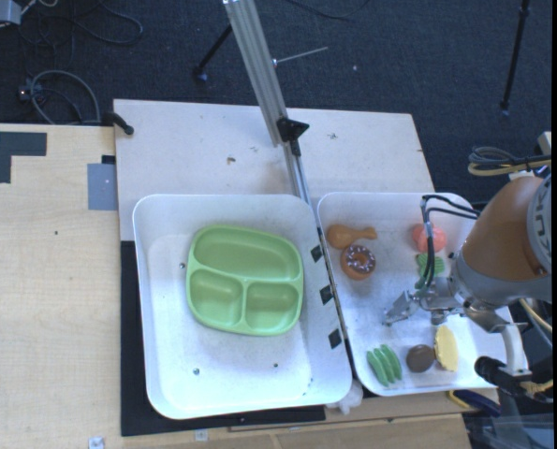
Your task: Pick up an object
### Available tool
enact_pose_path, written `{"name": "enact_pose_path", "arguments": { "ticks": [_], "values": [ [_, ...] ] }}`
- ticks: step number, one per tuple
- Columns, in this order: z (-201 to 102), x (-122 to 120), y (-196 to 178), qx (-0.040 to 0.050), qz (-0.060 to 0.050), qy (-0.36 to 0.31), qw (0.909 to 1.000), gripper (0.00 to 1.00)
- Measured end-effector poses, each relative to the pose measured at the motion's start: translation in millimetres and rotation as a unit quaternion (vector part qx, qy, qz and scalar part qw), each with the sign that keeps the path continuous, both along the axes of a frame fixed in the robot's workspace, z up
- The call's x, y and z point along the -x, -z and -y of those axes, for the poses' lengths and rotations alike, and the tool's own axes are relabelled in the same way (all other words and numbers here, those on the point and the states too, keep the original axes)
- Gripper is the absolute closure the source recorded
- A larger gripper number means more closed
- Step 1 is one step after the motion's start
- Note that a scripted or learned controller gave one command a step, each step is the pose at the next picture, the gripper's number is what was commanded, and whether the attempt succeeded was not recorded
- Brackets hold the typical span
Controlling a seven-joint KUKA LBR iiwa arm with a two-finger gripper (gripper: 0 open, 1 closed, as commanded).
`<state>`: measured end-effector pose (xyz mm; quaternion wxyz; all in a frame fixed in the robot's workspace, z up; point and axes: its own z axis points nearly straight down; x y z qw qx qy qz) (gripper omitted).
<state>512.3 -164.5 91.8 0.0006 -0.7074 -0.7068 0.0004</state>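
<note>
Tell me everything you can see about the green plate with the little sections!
The green plate is a light green divided tray that looks like smooth plastic, with rounded corners. It has three compartments: one long one along the far side and two smaller ones nearer the camera. It lies flat, right side up, slightly turned, in the middle of the left bin. It touches only the bin's floor. The gripper is over in the other bin.
</note>
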Motion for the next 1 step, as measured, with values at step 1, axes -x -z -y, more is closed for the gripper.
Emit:
{"name": "enact_pose_path", "arguments": {
  "ticks": [1],
  "values": [
    [0.6,0.4,-10.4,-0.0010,0.000,0.002,1.0000,1.00]
  ]
}}
